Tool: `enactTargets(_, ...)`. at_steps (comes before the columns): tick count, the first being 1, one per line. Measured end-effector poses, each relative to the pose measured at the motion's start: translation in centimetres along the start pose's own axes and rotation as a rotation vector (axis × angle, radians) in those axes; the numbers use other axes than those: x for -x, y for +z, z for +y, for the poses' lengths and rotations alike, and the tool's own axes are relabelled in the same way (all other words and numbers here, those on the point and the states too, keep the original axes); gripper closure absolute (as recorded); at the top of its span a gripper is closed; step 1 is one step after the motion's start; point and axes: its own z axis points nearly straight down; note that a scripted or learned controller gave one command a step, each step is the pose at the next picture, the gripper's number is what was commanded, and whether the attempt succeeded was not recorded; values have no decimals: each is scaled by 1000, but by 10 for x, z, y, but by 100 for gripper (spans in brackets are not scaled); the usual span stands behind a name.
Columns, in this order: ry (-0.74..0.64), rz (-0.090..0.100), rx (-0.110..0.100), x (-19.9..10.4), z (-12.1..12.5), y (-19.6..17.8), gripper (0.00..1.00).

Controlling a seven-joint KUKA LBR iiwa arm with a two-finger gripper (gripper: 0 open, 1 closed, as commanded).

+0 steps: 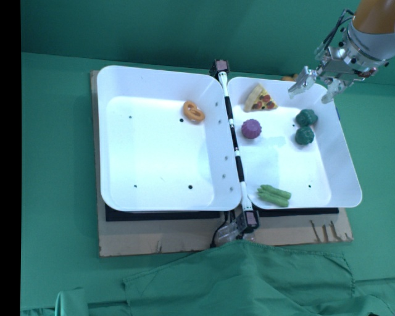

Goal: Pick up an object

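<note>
Above the far right corner of the right bin: tool, fingers spread apart, holding and touching nothing. Just below it, inside that bin: dark green broccoli, two knobbly florets touching, lying near the right wall.

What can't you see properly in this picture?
- The arm: cut off by the camera view's top edge.
- An orange thing behind the right bin: mostly hidden by the bin's rim.
- Small black parts between the bins at the near end: too small to identify.
- Cardboard front edge: partly covered by green cloth.
</note>
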Motion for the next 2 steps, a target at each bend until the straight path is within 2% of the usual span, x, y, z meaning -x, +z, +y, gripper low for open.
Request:
enactTargets(1,2,1,-10,9,-24,98,0)
enactTargets(2,-5,-1,8,-23,19,62,0)
